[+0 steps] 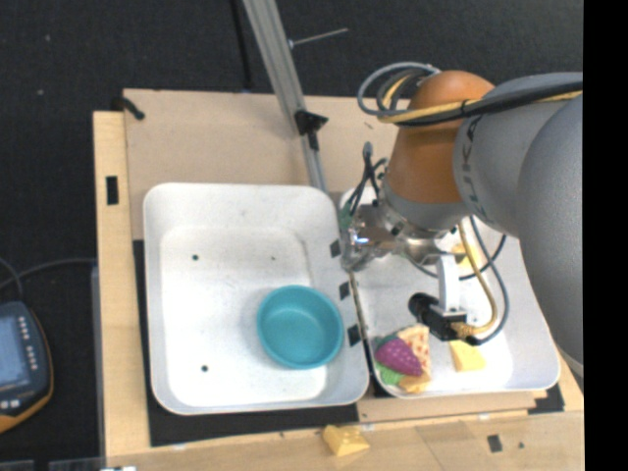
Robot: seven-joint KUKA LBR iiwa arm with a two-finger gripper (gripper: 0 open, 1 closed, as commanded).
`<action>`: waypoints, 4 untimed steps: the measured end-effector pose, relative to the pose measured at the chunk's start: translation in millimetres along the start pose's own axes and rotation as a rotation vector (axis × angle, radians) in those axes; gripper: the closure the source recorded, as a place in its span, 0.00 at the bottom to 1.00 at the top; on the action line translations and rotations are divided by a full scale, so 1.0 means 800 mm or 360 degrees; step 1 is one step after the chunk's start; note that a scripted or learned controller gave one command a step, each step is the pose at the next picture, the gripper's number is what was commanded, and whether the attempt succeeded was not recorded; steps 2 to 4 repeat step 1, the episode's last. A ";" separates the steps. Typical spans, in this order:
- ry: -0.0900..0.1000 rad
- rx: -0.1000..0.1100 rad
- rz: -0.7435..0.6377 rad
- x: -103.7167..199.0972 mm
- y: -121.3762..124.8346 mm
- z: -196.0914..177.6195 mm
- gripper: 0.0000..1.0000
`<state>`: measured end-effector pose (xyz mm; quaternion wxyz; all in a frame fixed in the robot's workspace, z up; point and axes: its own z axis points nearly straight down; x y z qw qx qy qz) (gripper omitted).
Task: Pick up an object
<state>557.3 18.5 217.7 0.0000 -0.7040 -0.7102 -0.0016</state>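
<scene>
The grey arm with its orange band hangs over the right bin. My gripper sits at that bin's left wall, near the divide between the two bins. In the right bin's front left corner lie a purple bunch of grapes, a yellow-orange pizza slice beside it, and a yellow cheese block to the right. These lie below the gripper in the view, apart from it. A blue bowl stands upright in the left bin, near its front right corner.
A yellow wedge lies on the bench in front of the bins, outside them. A metal pole slants up from behind the bins. A hand-held controller rests at the far left.
</scene>
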 end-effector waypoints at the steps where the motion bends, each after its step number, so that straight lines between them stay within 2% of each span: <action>1: 0.0000 0.0001 0.0001 0.059 0.007 -0.013 1.00; 4: 0.0000 0.0001 0.0001 0.059 0.007 -0.013 1.00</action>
